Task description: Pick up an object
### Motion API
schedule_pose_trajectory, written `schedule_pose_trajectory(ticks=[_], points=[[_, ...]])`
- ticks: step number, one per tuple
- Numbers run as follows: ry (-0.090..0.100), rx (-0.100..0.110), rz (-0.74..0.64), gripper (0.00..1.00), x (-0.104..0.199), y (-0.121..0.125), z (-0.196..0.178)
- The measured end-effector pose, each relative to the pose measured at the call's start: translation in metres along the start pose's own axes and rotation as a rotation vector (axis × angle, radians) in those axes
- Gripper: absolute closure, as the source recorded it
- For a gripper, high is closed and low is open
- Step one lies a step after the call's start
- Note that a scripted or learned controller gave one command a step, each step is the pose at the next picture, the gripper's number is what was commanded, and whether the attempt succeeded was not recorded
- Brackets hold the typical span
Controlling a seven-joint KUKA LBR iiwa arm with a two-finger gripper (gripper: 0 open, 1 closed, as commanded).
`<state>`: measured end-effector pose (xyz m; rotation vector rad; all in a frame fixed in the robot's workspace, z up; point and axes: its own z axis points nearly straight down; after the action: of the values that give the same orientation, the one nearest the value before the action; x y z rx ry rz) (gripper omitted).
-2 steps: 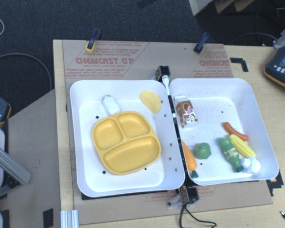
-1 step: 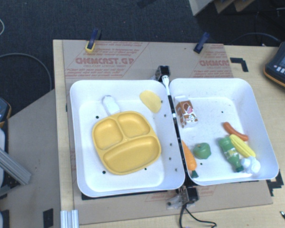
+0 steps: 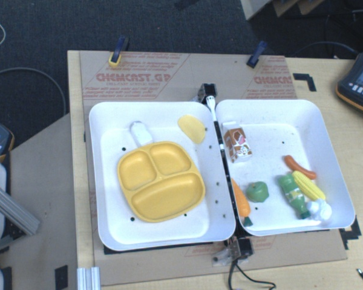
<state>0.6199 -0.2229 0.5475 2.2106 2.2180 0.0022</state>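
Two white bins sit side by side at the middle of the frame, their inner rims touching along a dark seam. The left bin (image 3: 103, 162) holds a yellow tray (image 3: 161, 181) with three compartments, lying tilted and taking up most of the floor; bare room is left along the bin's left wall and its lower right corner. Just above the tray lie a white piece (image 3: 140, 132) and a yellow piece (image 3: 192, 128), the latter close to the seam.

The right bin (image 3: 327, 138) is roomier: its upper half and middle floor are bare. A small carton (image 3: 237, 144) stands near its upper left, close to the seam. A carrot (image 3: 241, 201) lies against the left wall at the lower part, with a green apple (image 3: 258, 191) just beside it. Crowded at the lower right wall are a red sausage (image 3: 299, 166), a corn cob (image 3: 309, 185) and a green bottle (image 3: 295, 196) with a white cap end, the corn resting across the bottle.

No gripper can be made out over the bench, so its state cannot be told.
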Motion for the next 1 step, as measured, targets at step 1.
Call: schedule_pose_trajectory(ticks=[1], points=[[0.006, 0.009, 0.007, 1.00, -0.0014, -0.0646, 0.0109]])
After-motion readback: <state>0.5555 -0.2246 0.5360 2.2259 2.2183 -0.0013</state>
